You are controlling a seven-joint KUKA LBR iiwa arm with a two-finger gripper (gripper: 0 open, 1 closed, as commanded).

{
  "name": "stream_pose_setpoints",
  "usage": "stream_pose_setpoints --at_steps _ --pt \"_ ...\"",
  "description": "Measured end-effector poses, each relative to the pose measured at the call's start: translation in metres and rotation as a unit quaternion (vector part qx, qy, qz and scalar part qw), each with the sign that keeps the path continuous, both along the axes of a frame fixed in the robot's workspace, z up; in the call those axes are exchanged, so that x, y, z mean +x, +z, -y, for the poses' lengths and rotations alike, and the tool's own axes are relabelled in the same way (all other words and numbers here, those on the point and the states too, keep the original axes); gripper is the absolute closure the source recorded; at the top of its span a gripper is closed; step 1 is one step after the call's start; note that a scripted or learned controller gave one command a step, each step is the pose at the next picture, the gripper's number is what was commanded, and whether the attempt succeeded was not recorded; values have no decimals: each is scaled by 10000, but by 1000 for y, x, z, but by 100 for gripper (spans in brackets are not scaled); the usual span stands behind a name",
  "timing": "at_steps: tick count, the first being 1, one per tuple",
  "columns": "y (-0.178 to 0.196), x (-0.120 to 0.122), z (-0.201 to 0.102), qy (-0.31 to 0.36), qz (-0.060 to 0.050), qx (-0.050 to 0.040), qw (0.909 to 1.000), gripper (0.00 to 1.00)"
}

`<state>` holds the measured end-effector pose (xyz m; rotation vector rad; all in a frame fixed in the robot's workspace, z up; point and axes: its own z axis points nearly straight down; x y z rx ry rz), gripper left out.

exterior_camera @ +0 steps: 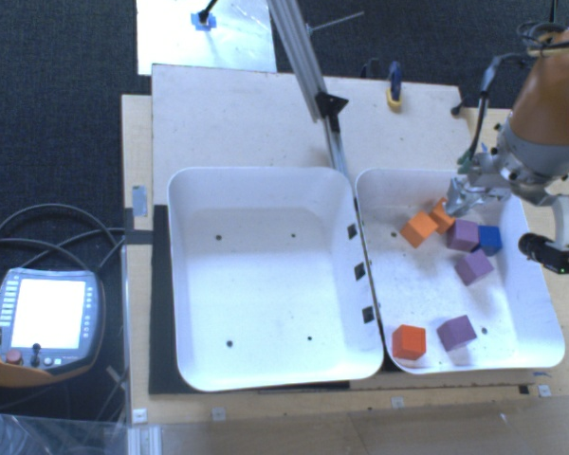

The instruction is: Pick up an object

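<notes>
Camera view puts your gripper [455, 200] low in the right bin [541, 349], its tip at the small orange block [442, 218] that touches a larger orange block [418, 229]. You cannot tell whether it is spread or pinching. Just right of that small block sit a purple block [463, 235] and a blue block [490, 239]. You look to be at the grasp step; next, close on the small block and lift straight, clear of its neighbours.
</notes>
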<state>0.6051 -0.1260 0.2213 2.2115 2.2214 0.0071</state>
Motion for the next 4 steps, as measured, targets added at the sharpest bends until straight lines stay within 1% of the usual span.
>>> stream_pose_setpoints --at_steps 1,3,4 --pt "-5 -14 -44 19 -37 17 10000 100" --pt "-14 -55 -138 26 -42 22 10000 100" --pt "-12 -73 -183 29 -39 23 10000 100"
